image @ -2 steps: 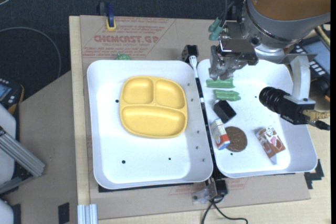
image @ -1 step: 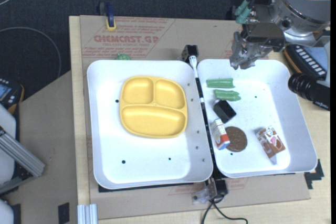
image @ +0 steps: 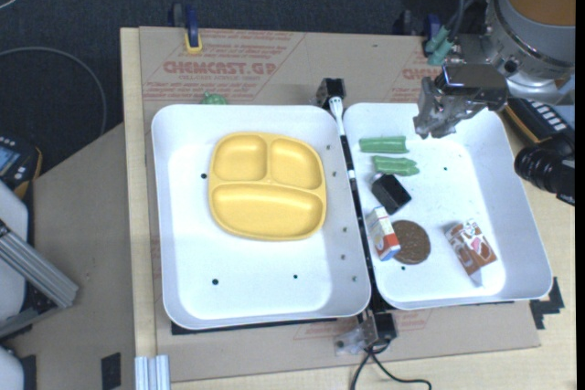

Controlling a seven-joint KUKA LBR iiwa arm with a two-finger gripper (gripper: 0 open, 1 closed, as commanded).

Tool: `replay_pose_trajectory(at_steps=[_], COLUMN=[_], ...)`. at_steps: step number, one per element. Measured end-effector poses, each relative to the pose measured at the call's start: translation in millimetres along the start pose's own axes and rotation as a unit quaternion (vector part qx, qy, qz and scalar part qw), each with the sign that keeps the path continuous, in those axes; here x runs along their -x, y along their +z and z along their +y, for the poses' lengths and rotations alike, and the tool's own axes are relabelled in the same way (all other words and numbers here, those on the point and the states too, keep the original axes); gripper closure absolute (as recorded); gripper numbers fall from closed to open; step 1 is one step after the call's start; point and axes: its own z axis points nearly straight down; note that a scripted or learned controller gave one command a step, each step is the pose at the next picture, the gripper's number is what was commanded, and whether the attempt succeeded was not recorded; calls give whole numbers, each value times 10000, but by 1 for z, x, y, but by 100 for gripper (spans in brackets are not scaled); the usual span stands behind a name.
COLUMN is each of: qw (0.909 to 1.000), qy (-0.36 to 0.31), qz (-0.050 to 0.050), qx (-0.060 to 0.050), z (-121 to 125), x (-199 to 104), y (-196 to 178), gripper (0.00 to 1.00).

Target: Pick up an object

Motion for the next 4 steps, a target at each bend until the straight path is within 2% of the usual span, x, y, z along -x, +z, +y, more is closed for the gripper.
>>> replay_pose_trajectory(at_steps=[1, 2, 3, 4], qw=[10000, 10000, 10000, 10000], qy=[-43, 1, -3, -54], qz=[6, -1, 2, 15], qx=[7, 4, 2, 54], z=[0, 0, 0, 0], x=[-43, -4, 15, -44], y=[3, 27, 59, 29], gripper=[100, 100, 100, 100])
